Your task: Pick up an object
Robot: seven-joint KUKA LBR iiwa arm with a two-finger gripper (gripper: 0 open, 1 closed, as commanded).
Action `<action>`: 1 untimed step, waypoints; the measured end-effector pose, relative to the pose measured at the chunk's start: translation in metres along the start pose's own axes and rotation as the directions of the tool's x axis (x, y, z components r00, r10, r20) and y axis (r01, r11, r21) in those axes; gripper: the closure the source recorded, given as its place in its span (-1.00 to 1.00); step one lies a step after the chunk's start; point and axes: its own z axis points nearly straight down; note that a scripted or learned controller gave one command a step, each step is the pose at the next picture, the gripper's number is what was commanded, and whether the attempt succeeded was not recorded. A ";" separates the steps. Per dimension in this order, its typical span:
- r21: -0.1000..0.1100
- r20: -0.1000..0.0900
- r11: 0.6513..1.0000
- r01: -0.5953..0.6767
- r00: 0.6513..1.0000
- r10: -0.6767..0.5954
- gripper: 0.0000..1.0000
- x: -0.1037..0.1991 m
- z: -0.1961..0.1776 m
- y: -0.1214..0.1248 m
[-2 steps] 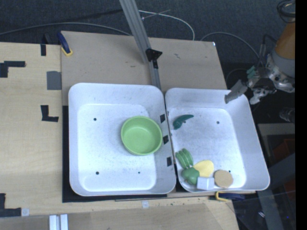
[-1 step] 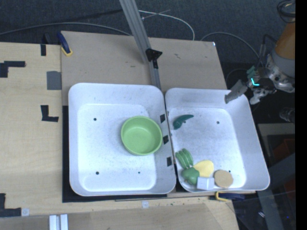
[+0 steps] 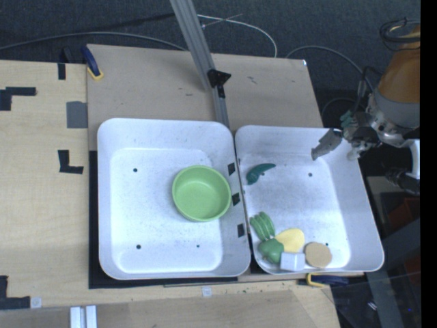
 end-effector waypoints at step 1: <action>0.000 0.000 1.000 0.000 1.000 0.000 -1.00 0.000 0.044 -0.002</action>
